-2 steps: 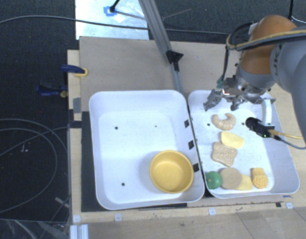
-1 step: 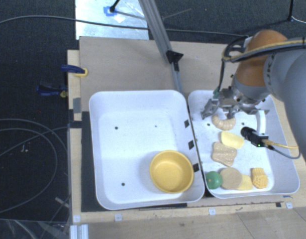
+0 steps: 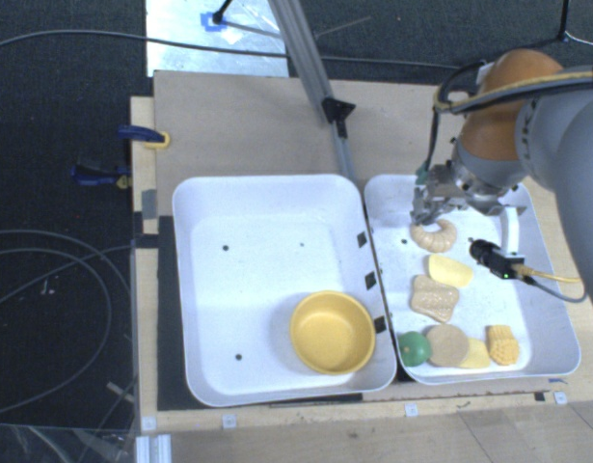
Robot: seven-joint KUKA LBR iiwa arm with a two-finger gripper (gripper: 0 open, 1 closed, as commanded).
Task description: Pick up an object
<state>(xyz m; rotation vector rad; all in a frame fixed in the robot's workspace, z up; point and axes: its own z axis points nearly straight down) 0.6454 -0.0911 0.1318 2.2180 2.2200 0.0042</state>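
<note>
My gripper (image 3: 431, 210) hangs low over the back left of the right bin (image 3: 547, 287), just above and touching or nearly touching a curved tan pastry piece (image 3: 435, 237). In front of the pastry lie a pale yellow wedge (image 3: 450, 270) and a tan waffle-like biscuit (image 3: 434, 300). Along the bin's front edge sit a green ball (image 3: 415, 347), a round tan disc (image 3: 447, 345), a yellow slice (image 3: 477, 356) and a corn cob (image 3: 502, 344). The gripper's own body hides its tips.
The left bin (image 3: 238, 258) holds a yellow bowl (image 3: 333, 331) at its front right. A grey pole (image 3: 310, 66) slants across the back of the bench. A black connector with a yellow cable (image 3: 497, 258) hangs over the right bin beside the arm.
</note>
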